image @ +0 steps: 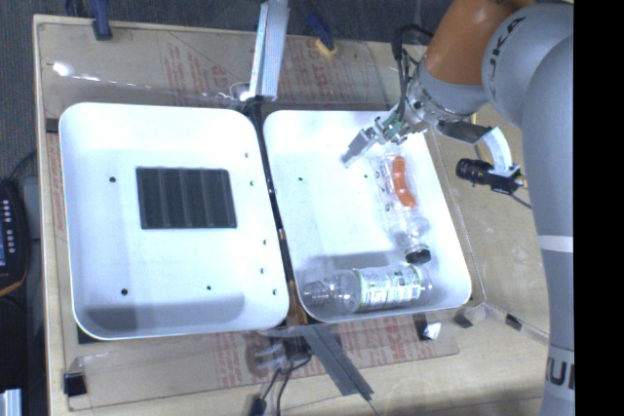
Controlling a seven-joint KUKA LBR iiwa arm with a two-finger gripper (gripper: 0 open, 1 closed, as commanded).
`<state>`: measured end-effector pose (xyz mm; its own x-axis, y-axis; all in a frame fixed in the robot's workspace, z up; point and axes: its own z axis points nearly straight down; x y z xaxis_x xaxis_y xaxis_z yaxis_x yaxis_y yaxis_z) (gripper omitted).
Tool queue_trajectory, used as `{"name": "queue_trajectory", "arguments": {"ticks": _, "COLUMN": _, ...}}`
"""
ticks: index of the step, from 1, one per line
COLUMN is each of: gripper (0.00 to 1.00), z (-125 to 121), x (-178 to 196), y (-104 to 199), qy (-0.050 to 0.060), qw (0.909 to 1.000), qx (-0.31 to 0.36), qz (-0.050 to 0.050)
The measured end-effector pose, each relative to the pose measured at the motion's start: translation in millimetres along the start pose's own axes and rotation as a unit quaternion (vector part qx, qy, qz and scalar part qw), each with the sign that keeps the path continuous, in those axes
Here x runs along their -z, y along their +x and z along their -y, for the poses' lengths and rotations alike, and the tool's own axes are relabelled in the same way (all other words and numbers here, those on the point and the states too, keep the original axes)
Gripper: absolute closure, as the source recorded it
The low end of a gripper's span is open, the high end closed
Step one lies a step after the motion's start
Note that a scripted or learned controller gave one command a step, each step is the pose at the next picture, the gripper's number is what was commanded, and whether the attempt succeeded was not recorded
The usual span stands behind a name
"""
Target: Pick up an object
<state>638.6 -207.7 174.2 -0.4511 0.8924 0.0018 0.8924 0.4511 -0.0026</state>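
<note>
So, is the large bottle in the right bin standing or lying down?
Lying down. The bottle rests on its side along the near wall of the right bin.

2 bins (97, 127), 2 clear bottles (366, 289), 1 dark tray (185, 198).

- The two bins (97, 127) look like smooth white plastic with a faint sheen.
- The dark ribbed tray (185, 198) in the left bin is matt.
- Both bottles are clear, glossy plastic: the large bottle (366, 289) carries a paper-like label, the small bottle (400, 200) an orange one.
- The bench (146, 73) looks like pale matt wood.
- The arm (531, 44) has smooth grey casing and a glossy orange band.
</note>
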Motion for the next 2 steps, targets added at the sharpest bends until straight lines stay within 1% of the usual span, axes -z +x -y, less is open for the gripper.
{"name": "queue_trajectory", "arguments": {"ticks": 1, "gripper": 0.0, "z": 5, "x": 3, "y": 2, "qy": 0.0, "qw": 1.0, "qx": 0.006, "qz": -0.001}}
{"name": "queue_trajectory", "arguments": {"ticks": 2, "gripper": 0.0, "z": 22, "x": -8, "y": 10, "qy": 0.0, "qw": 0.9999, "qx": 0.011, "qz": 0.0}}
